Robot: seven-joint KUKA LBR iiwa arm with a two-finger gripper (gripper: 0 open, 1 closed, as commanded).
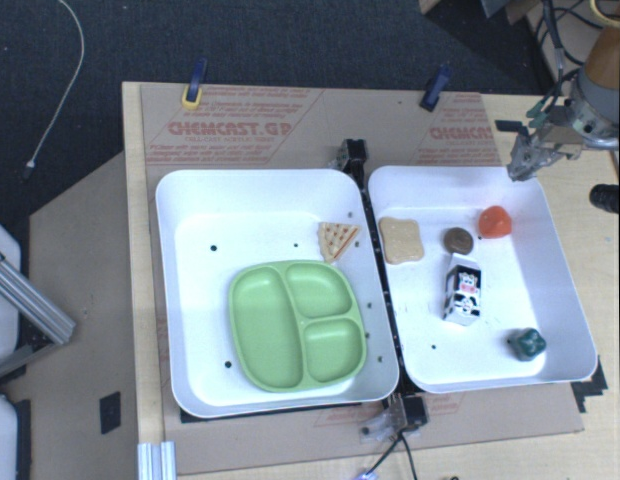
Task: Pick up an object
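The right bin holds a tan bread slice, a brown round cookie, an orange-red piece, a small black-and-white carton and a dark green lump. A waffle wedge lies in the left bin above a green divided plate. My gripper hangs at the right bin's far right corner, above and right of the orange-red piece, with nothing seen between its fingers.
Blue clamps and a yellow-blue clamp hold the cardboard sheet at the back. A black latch sits between the bins. Cables and boxes lie at the top right.
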